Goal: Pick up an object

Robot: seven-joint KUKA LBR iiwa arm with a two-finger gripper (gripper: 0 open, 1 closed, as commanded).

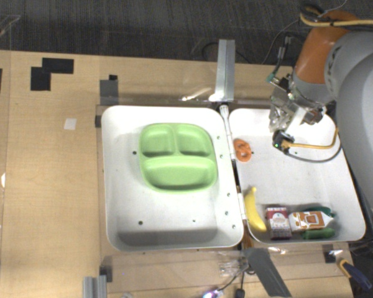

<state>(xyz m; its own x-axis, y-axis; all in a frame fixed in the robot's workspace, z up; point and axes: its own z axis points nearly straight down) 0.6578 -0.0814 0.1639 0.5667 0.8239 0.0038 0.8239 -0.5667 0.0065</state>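
The right bin [311, 166] holds a small orange ring-shaped item [241, 149] by its left wall. A yellow banana [253, 210] lies at the bin's front left. Beside it sit a dark red packet [277, 222] and an orange and green package [311, 221] along the front wall. My gripper [282, 126] hangs over the back of the right bin, well right of the orange item, with nothing visibly between its fingers. Its fingertips are too small and dark to make out.
The left bin [121, 222] carries a green divided plate [176, 155]. A metal post [225, 70] stands at the back between the bins. A yellow cable [314, 148] loops under the wrist over the right bin's floor.
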